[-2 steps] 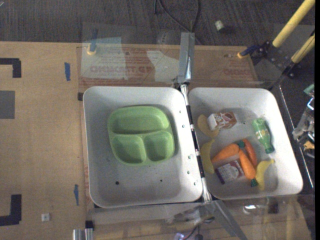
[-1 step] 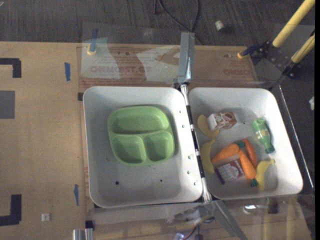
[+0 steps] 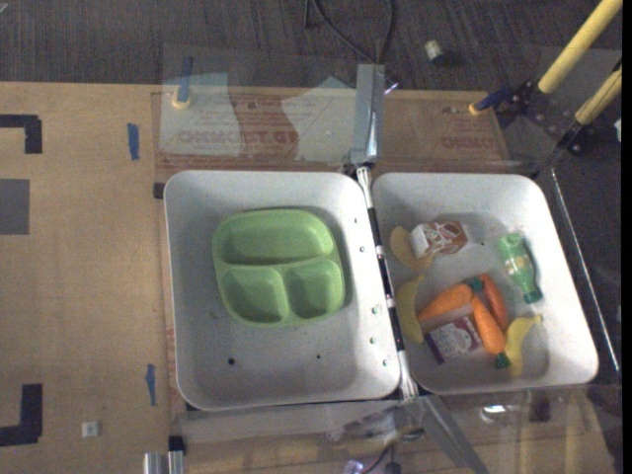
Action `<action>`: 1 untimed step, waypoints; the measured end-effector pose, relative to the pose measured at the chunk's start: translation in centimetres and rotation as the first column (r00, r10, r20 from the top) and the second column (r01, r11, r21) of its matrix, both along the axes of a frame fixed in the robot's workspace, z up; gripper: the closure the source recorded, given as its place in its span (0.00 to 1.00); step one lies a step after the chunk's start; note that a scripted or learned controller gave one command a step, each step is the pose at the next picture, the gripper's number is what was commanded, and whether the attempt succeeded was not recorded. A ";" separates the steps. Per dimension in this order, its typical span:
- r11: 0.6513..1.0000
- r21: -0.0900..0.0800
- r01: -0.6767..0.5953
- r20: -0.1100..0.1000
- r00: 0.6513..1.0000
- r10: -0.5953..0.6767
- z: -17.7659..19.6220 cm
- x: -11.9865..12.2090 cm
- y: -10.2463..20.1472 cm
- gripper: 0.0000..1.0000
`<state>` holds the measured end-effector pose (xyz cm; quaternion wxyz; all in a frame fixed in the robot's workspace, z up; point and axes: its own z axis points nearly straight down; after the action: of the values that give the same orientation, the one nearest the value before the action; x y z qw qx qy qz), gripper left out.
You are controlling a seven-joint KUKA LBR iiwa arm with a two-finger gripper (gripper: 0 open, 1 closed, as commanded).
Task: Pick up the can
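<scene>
The can (image 3: 453, 340) lies on its side near the front edge of the right bin (image 3: 565, 349), touching an orange carrot (image 3: 446, 301). A green tray (image 3: 279, 265) sits in the left bin (image 3: 296, 363).

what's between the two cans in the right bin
In the camera view, two carrots lie between the upper can and the lower can, along with a banana at the left. The carrots touch the lower can.
</scene>
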<state>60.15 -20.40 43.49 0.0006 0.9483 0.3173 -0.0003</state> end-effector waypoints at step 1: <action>0.982 0.003 -0.190 -0.001 0.982 0.190 -16.4 -5.1 -0.5 1.00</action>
<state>55.05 -20.94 27.10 -0.0007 0.9137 0.4064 -0.0004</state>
